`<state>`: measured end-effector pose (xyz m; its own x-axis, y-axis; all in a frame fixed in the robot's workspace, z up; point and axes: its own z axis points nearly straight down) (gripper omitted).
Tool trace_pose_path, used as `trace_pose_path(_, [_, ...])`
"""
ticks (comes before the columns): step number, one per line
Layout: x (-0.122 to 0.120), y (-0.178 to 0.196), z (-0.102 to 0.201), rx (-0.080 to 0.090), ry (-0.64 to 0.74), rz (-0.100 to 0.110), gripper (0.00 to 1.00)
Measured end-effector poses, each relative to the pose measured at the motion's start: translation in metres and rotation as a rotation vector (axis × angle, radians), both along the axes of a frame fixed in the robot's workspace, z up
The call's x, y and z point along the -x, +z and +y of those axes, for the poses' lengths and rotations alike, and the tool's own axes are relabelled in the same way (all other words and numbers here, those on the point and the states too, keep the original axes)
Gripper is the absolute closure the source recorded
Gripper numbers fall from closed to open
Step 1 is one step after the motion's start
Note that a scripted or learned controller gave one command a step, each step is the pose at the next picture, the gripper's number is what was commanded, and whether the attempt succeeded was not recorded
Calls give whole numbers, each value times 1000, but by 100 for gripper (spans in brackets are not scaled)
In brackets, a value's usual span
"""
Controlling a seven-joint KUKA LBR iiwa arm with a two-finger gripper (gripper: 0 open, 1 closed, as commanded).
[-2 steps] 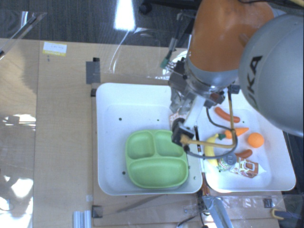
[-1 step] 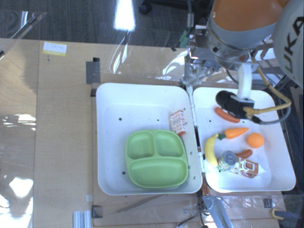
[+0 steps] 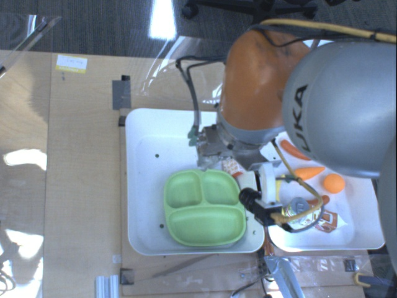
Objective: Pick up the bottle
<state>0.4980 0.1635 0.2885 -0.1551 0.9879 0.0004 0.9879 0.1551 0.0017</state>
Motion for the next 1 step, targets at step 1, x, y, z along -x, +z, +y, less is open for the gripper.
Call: trace_pose_path(1, [9, -98, 64, 0, 14, 2, 100])
